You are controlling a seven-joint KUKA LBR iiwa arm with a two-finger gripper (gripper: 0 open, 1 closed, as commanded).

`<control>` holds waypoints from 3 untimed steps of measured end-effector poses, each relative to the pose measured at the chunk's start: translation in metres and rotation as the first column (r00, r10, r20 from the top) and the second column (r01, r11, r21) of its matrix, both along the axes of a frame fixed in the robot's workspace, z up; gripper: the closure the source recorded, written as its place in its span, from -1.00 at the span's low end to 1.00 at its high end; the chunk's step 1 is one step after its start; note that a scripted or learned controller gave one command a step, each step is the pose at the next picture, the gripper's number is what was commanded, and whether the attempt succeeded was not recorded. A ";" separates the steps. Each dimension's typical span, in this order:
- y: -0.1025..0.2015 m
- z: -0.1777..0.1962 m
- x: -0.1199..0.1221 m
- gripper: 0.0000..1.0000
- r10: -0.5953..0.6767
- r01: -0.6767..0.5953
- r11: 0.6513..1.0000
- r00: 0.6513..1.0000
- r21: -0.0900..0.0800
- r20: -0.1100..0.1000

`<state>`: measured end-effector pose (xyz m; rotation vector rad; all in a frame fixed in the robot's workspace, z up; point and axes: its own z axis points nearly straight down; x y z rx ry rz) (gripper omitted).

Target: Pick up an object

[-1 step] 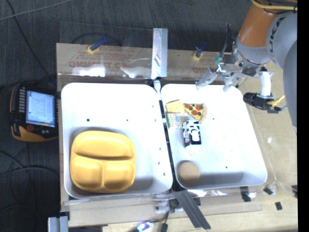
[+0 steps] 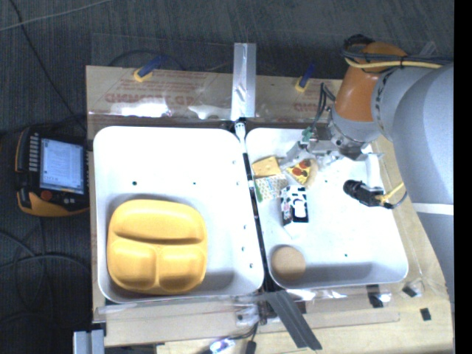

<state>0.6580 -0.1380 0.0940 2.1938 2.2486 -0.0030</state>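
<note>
The arm (image 2: 431, 124) is running off the right edge; the gripper (image 2: 313, 147) is perhaps overlapping a red-and-yellow packet (image 2: 300, 172); print on the black-and-white packet (image 2: 296, 203) is blurring beyond reading.

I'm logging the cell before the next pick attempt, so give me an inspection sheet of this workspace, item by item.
Surface: left bin and right bin, white, side by side.
Job's things: right bin holds a tan square block, red and yellow packet, green patterned packet, black and white item and brown ball; left bin holds a large yellow moulded piece.
Clutter: nothing seen.
Grippers: gripper at the right bin's far side, beside the packets; grasp cannot be told.
Cables: thin pale cable on the carpet.
Surroundings: teach pendant left of the bins; dark carpet.
</note>
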 end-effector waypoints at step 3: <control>0.006 0.045 -0.004 1.00 -0.232 0.232 0.973 0.973 -0.003 -0.004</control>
